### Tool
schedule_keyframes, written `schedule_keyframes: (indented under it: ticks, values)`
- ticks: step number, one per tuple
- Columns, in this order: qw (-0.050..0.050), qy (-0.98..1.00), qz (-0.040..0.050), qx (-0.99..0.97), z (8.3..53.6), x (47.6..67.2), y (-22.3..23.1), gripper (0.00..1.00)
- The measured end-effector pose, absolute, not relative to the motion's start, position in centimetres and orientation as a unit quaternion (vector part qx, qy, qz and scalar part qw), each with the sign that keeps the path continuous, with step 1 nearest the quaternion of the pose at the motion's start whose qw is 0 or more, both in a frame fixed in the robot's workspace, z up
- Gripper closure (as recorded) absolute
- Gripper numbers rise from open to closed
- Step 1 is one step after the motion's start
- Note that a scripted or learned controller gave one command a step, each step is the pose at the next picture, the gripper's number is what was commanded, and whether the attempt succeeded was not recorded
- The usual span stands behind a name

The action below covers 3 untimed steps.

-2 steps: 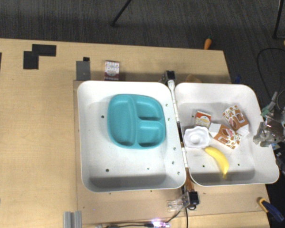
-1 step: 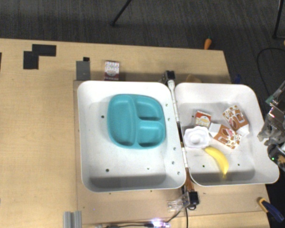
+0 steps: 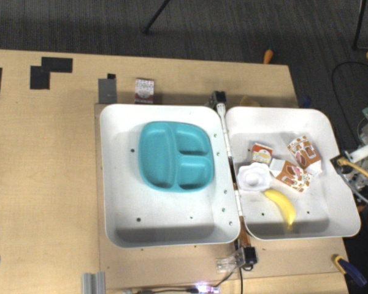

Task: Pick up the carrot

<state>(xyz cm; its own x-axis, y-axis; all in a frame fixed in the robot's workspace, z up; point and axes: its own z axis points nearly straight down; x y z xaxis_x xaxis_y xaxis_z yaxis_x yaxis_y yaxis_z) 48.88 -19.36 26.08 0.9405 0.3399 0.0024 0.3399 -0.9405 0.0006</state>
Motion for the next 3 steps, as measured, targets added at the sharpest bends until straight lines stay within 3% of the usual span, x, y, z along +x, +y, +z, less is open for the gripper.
schedule_keyframes:
  ticks: [1,2,3]
  values:
    - [0.000,0.174,0.0006,0.985,26.0,48.9,-19.4,0.00]
    - [0.000,0.174,0.0006,0.985,26.0,48.9,-19.4,0.00]
    - [0.001,0.119,0.0018,0.993,30.8,48.8,-19.3,0.00]
